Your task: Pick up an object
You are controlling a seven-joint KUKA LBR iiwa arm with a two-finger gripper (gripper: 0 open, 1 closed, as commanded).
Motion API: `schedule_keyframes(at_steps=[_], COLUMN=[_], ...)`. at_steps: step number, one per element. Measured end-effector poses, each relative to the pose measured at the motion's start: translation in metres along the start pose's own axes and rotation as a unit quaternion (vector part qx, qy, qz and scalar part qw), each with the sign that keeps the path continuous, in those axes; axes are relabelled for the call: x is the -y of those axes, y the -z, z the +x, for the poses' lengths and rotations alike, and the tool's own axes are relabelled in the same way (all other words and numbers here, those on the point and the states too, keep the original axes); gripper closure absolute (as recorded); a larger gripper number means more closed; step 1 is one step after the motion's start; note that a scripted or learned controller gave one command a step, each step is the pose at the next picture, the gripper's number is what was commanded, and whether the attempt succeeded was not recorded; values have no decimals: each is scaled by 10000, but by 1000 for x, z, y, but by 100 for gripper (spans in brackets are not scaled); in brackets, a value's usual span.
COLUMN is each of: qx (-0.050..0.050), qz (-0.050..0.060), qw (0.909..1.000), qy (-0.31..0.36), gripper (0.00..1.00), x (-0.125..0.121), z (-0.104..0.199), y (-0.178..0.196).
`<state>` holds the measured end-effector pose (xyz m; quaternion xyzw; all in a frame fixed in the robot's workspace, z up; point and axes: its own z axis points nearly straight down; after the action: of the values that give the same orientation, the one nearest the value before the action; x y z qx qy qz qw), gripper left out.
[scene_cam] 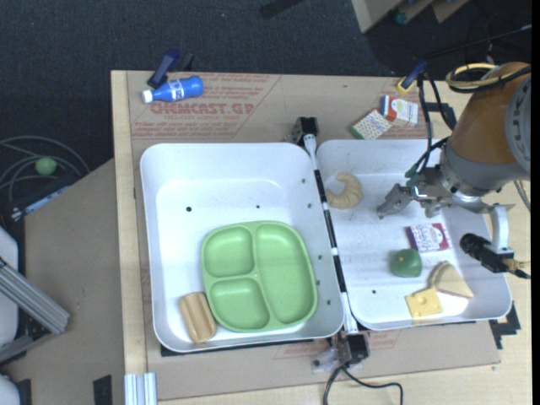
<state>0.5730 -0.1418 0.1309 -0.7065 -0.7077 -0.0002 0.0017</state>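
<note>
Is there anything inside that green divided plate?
The green plate in the left bin shows three bare compartments. A tan ridged block lies beside it, outside its rim. Whatever is beneath the plate is covered.

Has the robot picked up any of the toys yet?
Not yet. The gripper hangs over the right bin with nothing between its fingers. The croissant, the small red-and-white packet, the green toy and the cheese wedge all lie on the bin floor. It has reached the bin, but the closing and lifting are left to do.
</note>
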Motion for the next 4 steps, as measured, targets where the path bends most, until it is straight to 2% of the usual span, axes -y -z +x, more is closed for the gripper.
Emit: schedule_keyframes(at_steps=[1, 2, 3, 4], qx=[35, 44, 27, 12], qz=[-75, -81, -27, -23], qw=[10000, 10000, 10000, 10000], qy=[-5, -8, -10, 2], gripper=[0, 0, 0, 0], x=[47, 90, 27, -13], z=[11, 1, -78, -24], y=[-42, -42, 25, 33])
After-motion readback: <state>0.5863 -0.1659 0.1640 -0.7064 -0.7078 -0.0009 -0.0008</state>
